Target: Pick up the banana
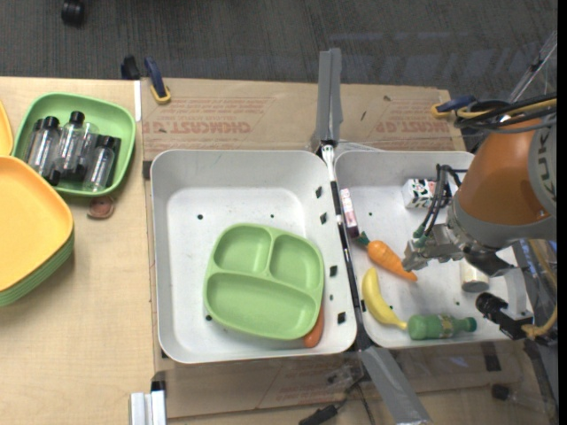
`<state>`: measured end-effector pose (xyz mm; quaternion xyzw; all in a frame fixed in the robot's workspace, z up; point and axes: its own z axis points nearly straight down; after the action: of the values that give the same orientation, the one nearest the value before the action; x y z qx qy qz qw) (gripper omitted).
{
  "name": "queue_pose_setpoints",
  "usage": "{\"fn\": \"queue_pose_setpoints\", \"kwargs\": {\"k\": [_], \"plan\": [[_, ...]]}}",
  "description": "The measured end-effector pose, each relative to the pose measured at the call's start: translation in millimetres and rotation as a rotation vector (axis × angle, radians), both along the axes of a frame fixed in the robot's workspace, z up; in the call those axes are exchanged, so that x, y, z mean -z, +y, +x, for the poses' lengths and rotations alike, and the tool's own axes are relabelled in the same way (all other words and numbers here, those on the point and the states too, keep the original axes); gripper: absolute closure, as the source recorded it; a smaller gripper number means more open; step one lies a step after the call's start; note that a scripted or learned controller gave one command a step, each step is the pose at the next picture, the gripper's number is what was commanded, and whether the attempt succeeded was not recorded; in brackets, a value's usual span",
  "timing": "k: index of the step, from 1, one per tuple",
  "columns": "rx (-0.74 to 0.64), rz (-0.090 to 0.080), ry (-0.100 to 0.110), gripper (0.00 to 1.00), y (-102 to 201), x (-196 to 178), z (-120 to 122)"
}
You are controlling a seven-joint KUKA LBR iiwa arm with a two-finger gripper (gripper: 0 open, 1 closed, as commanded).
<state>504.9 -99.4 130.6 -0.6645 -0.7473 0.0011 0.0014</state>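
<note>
While the fingers' (416,257) state is unclear, the right bin (390,168) holds banana (379,301), carrot (390,258) and green bottle (438,327).

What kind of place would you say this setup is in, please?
Probably a robotics lab or test cell rather than a kitchen: an arm works over two white bins of toy food like a banana, on a cardboard-covered bench above office carpet.

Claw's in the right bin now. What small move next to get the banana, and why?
Probably shift the claw toward the bin's near left corner and lower it. It sits beside the carrot, while the banana lies apart, nearer the camera, with the green bottle at its end.
</note>
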Motion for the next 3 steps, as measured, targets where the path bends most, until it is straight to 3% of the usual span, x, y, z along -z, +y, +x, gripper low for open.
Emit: {"fn": "queue_pose_setpoints", "kwargs": {"k": [1, 2, 3], "plan": [[0.261, -0.003, -0.002, 1.00, -32, -36, 85], [0.673, -0.004, 0.000, 1.00, -49, 40, 109], [1.083, -0.005, 0.001, 1.00, -80, 40, 127]]}}
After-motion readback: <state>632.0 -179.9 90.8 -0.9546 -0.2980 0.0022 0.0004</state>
